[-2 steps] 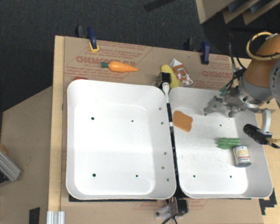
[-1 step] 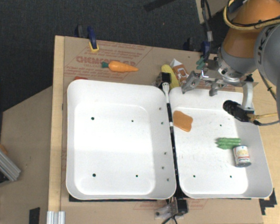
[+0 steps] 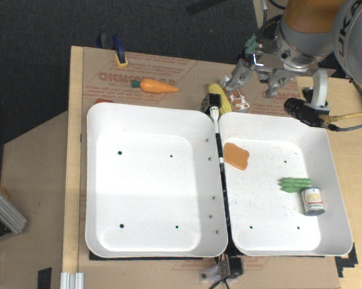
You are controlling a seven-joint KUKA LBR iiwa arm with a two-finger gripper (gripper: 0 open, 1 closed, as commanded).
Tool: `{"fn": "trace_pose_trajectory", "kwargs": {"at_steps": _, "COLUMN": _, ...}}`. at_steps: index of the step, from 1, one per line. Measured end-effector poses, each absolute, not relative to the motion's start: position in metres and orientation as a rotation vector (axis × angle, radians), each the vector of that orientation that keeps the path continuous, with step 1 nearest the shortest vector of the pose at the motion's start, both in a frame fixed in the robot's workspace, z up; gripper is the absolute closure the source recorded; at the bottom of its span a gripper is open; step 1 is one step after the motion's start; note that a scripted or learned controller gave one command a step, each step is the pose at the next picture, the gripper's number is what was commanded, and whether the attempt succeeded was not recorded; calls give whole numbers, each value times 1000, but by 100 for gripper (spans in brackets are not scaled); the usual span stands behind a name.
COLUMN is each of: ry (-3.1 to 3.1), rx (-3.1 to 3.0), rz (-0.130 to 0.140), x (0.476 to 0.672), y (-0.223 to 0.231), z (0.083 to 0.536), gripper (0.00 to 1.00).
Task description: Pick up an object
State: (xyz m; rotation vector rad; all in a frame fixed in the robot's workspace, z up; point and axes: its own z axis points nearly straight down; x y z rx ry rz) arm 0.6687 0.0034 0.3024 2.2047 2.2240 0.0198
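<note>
Three things lie in the right bin (image 3: 330, 161) and the gripper (image 3: 257, 80) hovers behind it, fingers spread and empty, risking a miss on the small can (image 3: 313, 201).

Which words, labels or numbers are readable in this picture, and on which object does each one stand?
Red print on the cardboard sheet: starts "CH", the rest too blurred and partly covered by the carrot.
Label on the small can: too small to read.
Print on the small packet below the gripper: too blurred to read.
</note>
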Motion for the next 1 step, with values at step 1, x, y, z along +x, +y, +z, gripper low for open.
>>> {"fn": "trace_pose_trajectory", "kwargs": {"at_steps": 1, "ry": 2221, "rx": 2216, "rz": 5, "x": 667, "y": -2, "z": 305, "gripper": 100}}
